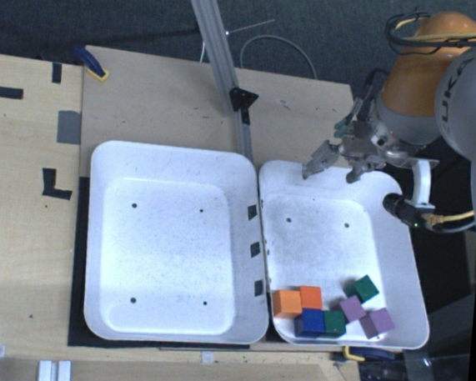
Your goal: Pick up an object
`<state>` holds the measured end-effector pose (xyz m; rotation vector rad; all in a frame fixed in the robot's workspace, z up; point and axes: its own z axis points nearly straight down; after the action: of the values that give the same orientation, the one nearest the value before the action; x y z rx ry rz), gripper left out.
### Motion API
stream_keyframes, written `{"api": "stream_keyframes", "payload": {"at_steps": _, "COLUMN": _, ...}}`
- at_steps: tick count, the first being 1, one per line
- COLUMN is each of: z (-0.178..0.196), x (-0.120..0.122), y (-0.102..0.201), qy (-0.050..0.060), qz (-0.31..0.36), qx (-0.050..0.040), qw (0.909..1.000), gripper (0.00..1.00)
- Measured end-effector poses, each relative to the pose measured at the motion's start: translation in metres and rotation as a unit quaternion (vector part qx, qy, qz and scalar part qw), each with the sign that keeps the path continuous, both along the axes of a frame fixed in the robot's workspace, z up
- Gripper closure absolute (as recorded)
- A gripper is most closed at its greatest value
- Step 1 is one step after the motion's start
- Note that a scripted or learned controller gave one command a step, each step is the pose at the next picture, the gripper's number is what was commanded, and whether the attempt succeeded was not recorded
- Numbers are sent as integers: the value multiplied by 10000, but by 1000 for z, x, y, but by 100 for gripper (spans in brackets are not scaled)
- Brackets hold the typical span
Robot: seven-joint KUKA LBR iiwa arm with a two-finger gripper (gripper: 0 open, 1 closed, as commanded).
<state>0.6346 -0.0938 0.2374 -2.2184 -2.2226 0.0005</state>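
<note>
Several small blocks lie clustered in the near corner of the right bin point(401, 235): two orange blocks point(298, 300), a blue block point(312, 321), two green blocks point(365, 288) and two purple blocks point(351, 308). My gripper point(335, 166) hangs above the far rim of the right bin, well away from the blocks. Its two fingers are spread apart, open, with nothing between them.
The left bin point(166, 237) stands beside the right one, their rims touching. A slanted metal rod point(222, 54) crosses the bench behind the bins. A cable point(449, 221) runs off the arm at the right.
</note>
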Motion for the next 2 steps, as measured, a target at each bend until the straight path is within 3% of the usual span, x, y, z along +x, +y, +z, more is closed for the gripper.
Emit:
{"api": "stream_keyframes", "payload": {"at_steps": 1, "z": -49, "x": -16, "y": 69, "qy": 30, "qz": 23, "qx": 10, "qw": 10000, "gripper": 0}}
{"api": "stream_keyframes", "payload": {"at_steps": 2, "z": -149, "x": -73, "y": -1, "qy": 28, "qz": -36, "qx": -6, "qw": 10000, "gripper": 0}}
